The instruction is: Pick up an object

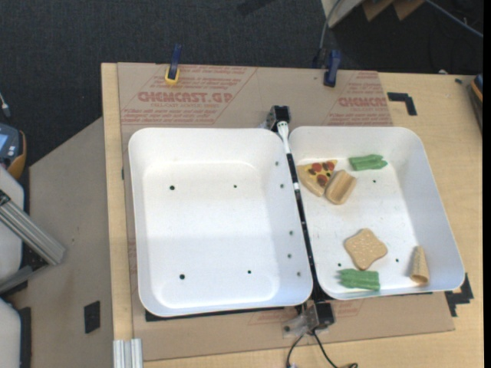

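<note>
The right bin (430, 198) holds several toy food pieces. A pizza slice (317, 172) lies near its left wall, touching a tan bread roll (340, 187). A green pea pod (367, 162) sits toward the back. A slice of toast (364, 248) rests near the front, with a second green piece (358, 279) just in front of it. A tan cone (419, 264) lies at the front right corner.
The left bin (207, 221) sits beside the right one, the two joined along a black strip (295, 198). Both rest on a cardboard sheet (230, 90) held by a yellow-and-blue clamp (174, 66) and a blue clamp (331, 66) at the back edge. A metal rail (27, 228) slants at the left.
</note>
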Robot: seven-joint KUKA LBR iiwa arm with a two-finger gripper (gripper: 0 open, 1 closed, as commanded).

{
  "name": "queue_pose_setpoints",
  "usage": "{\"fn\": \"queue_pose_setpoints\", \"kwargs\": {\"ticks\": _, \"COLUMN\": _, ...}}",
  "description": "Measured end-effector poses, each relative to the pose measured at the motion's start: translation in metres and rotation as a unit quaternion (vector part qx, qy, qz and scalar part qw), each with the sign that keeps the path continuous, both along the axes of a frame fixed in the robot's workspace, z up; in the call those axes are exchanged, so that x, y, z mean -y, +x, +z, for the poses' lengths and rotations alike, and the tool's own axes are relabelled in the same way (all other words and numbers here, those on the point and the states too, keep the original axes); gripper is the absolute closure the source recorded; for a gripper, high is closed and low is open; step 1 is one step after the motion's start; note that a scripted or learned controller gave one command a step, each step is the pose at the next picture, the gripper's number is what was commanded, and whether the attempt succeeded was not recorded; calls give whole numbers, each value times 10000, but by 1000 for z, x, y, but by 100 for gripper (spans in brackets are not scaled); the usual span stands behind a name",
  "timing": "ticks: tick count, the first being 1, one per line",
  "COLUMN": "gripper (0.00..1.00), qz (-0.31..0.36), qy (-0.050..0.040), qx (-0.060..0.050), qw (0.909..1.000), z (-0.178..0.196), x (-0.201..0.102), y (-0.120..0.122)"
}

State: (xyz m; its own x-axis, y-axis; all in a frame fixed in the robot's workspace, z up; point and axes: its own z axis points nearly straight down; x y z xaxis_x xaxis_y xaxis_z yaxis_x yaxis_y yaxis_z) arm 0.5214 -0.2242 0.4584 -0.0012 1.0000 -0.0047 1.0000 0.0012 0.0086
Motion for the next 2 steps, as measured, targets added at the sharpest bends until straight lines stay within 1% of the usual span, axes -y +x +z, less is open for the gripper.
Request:
{"fn": "queue_pose_setpoints", "kwargs": {"ticks": 1, "gripper": 0, "qz": -6, "qy": 6, "qx": -14, "qw": 10000, "z": 15, "x": 0, "y": -26}}
{"fn": "queue_pose_setpoints", "kwargs": {"ticks": 2, "gripper": 0, "qz": -5, "qy": 4, "qx": -9, "qw": 10000, "z": 32, "x": 0, "y": -42}}
